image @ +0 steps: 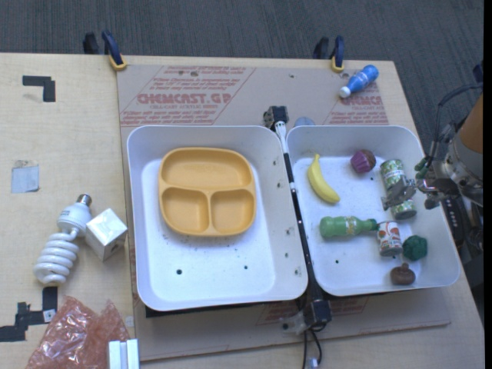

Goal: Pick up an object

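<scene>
My pincer (405, 198) hangs at the right edge of the right bin (369, 283), tips down by the tall green-label can (396, 181). I can't tell from this angle if it's wide or narrow, or if it has anything; it's too blurred at the tips.

Risks, as I judge them: that can is touching or nearly touching the bin wall, so one side of my grip could ride the rim and nudge the can over w/o closing on it. It's round and prob. slick, so it may roll or squirt out. The small red-label can (390, 238) and the dark green lump (415, 247) sit just below, easy to bump (a double grab is poss. too).

Count, right bin:
- 1 banana (323, 180)
- 1 purple fruit (363, 161)
- 1 green bottle (347, 227), lying flat
- 2 cans
- 1 green lump
- 1 brown lump (401, 274)

Left bin (154, 283): 1 yellow divided tray (207, 189). Outside the bins: 1 blue-white bottle (359, 81), 1 spiral bulb (61, 244), 1 white cube (106, 232).
</scene>
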### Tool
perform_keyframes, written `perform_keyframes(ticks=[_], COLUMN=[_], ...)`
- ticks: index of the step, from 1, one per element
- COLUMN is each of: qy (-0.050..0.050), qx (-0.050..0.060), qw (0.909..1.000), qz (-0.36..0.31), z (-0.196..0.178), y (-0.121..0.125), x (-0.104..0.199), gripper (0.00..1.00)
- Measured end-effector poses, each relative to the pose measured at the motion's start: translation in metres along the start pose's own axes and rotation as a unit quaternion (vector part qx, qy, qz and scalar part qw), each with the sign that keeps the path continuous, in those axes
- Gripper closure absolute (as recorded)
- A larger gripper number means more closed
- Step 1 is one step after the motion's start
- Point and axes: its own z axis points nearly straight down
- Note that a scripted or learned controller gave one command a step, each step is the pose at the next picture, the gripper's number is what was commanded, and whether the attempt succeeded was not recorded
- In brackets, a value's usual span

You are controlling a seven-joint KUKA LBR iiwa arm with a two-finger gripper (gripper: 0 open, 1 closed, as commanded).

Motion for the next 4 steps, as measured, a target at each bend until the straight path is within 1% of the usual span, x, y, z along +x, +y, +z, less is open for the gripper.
perform_keyframes(ticks=[1, 2, 3, 4], qy=[0.0, 0.0, 0.0, 0.0], qx=[0.0, -0.001, -0.001, 0.0], qw=[1.0, 1.0, 1.0, 1.0], qz=[0.001, 0.002, -0.001, -0.001], z=[0.11, 0.1, 0.012, -0.018], y=[-0.037, -0.035, 0.037, 0.121], x=[0.039, 0.039, 0.04, 0.08], gripper=[0.0, 1.0, 1.0, 1.0])
